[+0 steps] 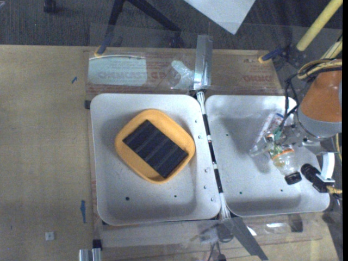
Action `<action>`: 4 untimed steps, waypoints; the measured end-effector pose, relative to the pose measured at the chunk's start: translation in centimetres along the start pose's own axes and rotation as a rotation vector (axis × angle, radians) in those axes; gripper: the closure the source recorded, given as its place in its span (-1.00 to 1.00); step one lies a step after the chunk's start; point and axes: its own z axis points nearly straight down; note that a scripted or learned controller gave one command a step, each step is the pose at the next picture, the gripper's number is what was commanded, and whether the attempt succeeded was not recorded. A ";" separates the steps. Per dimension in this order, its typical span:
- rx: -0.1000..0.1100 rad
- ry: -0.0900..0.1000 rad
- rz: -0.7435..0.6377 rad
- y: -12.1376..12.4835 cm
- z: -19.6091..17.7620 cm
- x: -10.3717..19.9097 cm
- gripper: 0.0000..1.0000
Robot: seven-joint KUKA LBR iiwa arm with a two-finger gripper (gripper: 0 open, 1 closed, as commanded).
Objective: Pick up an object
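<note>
Two white bins sit side by side on a wooden bench (pixel 43 145). The left bin (pixel 109 200) holds one object: a yellow pad (pixel 155 145), squarish with rounded corners and a dark ribbed panel on its top face, lying flat near the bin's centre and turned at an angle to the walls.

The right bin (pixel 244 192) has the arm (pixel 321 99) over its right side. The gripper (pixel 280 143) is low over that bin's floor, well apart from the pad. Wires and clear fittings clutter the tool, so whether it is clenched or released cannot be told, and nothing can be seen held in it.

Handling, as judged: the pad looks light, and its yellow rim seems soft or rubbery, which should give fair friction. The dark panel looks harder and smoother and is a poor place to press. The pad appears wide against the tool, so a grasp across its full width is doubtful. Taking one edge of the rim, on the side facing the right bin, looks the better hold. Being flat, it may tilt or slip when lifted by one edge.

Surface: the bin floor is smooth and white, dotted with small dark holes. There is open floor on all sides of the pad. A ridge (pixel 209 145) between the bins must be crossed.

Room: dark carpet and a chair base (pixel 119 4) lie beyond the bench.
</note>
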 end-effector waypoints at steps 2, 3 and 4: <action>0.004 -0.001 -0.126 1.9 0.1 0.6 -1.00; 0.024 -0.006 -0.394 2.1 0.1 -0.5 -1.00; 0.023 -0.008 -0.393 2.1 -0.9 -0.7 1.00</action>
